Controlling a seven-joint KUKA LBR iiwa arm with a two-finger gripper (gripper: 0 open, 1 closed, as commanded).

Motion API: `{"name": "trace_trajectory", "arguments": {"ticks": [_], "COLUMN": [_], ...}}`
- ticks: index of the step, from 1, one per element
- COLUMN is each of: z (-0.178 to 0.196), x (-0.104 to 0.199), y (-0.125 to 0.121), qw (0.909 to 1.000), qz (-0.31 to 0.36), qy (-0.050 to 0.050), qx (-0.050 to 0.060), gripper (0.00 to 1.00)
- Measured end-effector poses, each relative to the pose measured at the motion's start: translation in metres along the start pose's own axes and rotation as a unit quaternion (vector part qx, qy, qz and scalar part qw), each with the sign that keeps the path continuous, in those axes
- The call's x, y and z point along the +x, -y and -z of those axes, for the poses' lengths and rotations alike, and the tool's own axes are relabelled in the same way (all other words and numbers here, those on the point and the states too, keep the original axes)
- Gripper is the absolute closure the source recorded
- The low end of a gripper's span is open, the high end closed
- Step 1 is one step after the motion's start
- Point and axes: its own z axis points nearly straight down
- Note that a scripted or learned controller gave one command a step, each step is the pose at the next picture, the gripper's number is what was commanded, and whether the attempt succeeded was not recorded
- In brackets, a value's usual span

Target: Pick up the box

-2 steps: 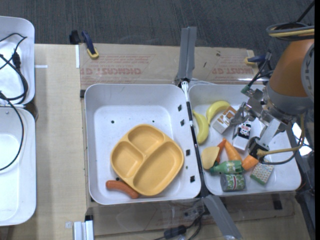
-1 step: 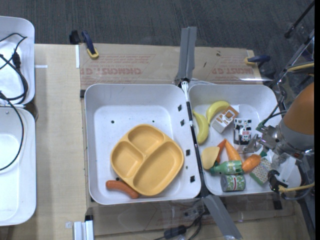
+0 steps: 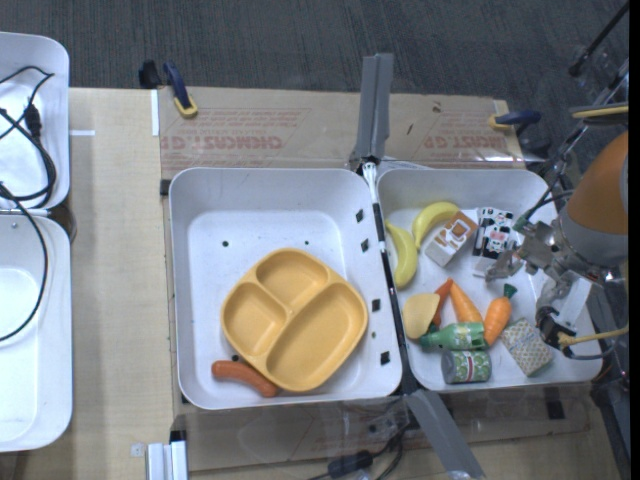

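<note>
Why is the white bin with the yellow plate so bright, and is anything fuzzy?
In the camera view, even overhead light washes out the left bin, so the yellow plate casts only a soft shadow; the box looks small and a bit soft; the gripper is blurry against the clutter.

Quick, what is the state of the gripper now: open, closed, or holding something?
Gripper: cannot be told. It sits low in the right bin, near the box.

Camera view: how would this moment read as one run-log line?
task: pick up box | small white-and-orange carton box: lying in right white bin, beside yellow banana | tool: near box, grip unclear
</note>
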Motion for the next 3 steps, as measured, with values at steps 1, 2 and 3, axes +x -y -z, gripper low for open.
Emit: {"name": "trace_trajectory", "arguments": {"ticks": [1,2,3], "z": [0.064,0.269,0.121], "x": [-0.002,0.038,0.064], "y": [-0.024,-0.032,0.005], "qw": [0.9993,0.9918,0.9971], "qz": [-0.036,-0.128,-0.076], "qy": [0.006,0.006,0.006], "qx": [-0.004,-0.004,-0.003], "gripper": [0.00,0.00,0.00]}}
